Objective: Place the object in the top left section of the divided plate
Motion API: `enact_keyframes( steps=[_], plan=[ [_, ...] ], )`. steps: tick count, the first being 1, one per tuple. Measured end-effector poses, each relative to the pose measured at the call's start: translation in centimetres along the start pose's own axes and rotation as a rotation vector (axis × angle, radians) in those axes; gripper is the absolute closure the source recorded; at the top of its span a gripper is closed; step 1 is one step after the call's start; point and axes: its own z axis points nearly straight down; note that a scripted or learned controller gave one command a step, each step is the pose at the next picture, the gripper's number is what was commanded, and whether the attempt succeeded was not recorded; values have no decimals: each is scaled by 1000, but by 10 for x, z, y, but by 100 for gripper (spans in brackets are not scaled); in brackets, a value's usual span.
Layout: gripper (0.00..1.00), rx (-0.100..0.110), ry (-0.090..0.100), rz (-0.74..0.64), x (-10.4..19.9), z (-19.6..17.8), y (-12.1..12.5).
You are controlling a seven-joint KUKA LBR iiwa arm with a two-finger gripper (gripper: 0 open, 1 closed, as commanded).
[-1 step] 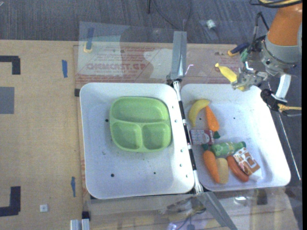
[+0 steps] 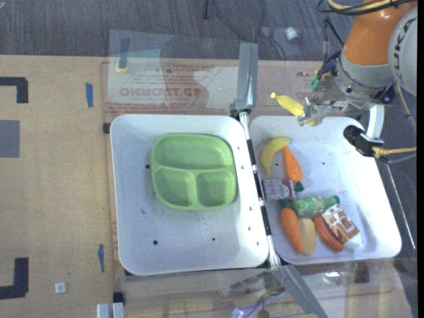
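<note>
Bench: tan board under two white bins side by side, a dark floor with cables beyond the far edge
Left bin: holds a green divided plate lying toward its far half; broad bare white floor lies all around the plate, widest on the near side
Plate sections: one large compartment across the far side, two smaller ones along the near side, all bare
Divider: a grey metal strip runs down to the seam where the two bins meet
Right bin: food is crowded along its left side — a yellow banana, an orange carrot, a small pink packet, a green bottle, a second carrot, a pale potato-like piece and a red-and-white packet; the right half of the floor is open
Gripper: hangs over the far edge of the right bin, below the orange band of the arm
Held thing: a small yellow object juts out to the left from the gripper, above the bin's far rim and well apart from the plate; whether the gripper truly clamps it cannot be told
</note>
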Motion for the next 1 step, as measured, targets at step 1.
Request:
enact_keyframes(
  steps=[1],
  plan=[
    [100, 0, 0, -122, 95, -1, -13]
  ],
)
